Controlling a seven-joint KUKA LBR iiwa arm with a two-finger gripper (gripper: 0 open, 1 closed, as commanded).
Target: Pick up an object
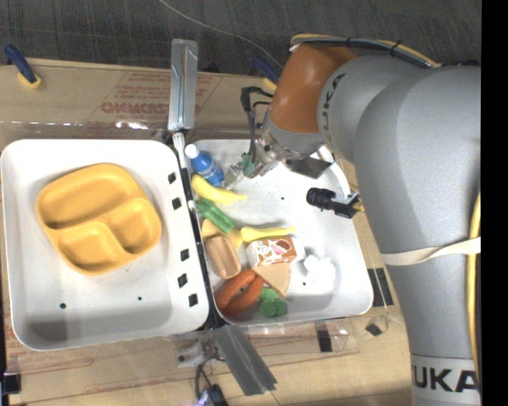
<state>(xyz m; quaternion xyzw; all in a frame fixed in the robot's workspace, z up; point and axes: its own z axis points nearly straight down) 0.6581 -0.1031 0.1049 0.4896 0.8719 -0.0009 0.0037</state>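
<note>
Two shallow white bins sit side by side on the bench. Left bin holds one yellow divided tray, lying flat, roughly centred. Right bin holds the clutter, mostly packed along its left wall. Grey arm reaches in from the right w/ orange band over the bin's far edge, and the gripper is low in the far-left part of the right bin. Can't tell whether the gripper is released or clenched, too small and partly hidden; nothing seen held in it. Nearest obj is a clear bottle w/ blue cap, lying in the far-left corner just beside the gripper tip; contact can't be judged. Yellow banana lies just below the bottle, then a green piece, a pale yellow piece, a brown bun-like item and a small printed carton. Near corner: red round item, green broccoli-like bit. White lump sits right of the carton, apart from the rest.
</note>
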